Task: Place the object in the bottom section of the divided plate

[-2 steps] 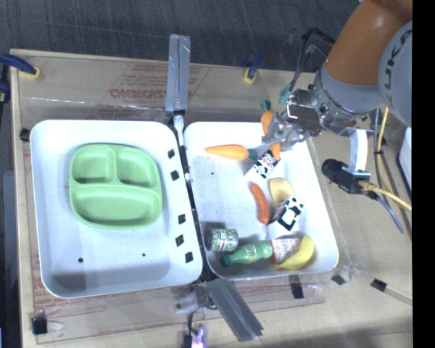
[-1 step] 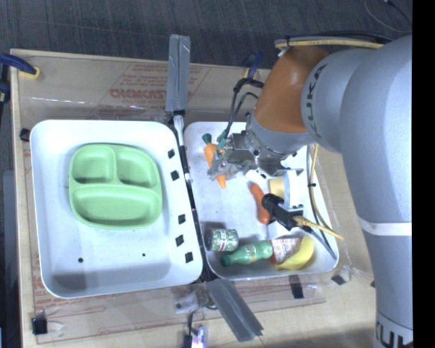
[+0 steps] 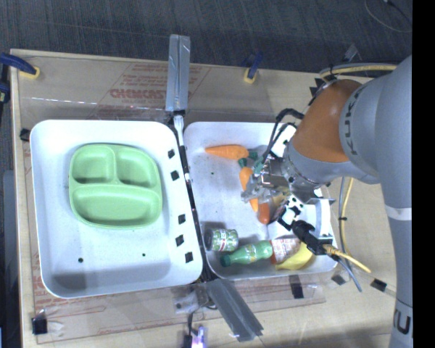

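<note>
Camera view, one green divided plate point(image 3: 116, 185) at frame left, two toy carrots, one can, one green bottle, one banana right, gripper point(image 3: 259, 187) state unclear.

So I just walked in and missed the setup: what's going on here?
A grey robot arm's gripper is down in the right white bin, among orange carrot-shaped toys, a green bottle and a yellow banana. The green divided plate sits in the left white bin, nothing on it yet.
</note>
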Motion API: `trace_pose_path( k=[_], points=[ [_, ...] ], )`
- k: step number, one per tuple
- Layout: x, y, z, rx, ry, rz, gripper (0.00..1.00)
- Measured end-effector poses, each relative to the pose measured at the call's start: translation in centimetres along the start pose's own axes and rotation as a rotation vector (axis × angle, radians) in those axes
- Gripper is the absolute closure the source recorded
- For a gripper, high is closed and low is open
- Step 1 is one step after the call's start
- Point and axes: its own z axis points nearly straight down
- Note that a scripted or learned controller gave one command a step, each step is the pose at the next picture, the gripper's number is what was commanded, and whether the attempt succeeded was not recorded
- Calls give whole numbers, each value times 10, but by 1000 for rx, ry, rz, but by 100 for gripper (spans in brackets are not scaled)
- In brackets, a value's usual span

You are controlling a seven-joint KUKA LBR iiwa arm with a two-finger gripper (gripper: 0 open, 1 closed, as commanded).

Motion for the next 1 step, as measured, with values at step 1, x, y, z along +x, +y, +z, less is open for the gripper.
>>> trace_pose_path(
  k=[1],
  points=[
    [59,-23,-22,-2,1,-284,100]
  ],
)
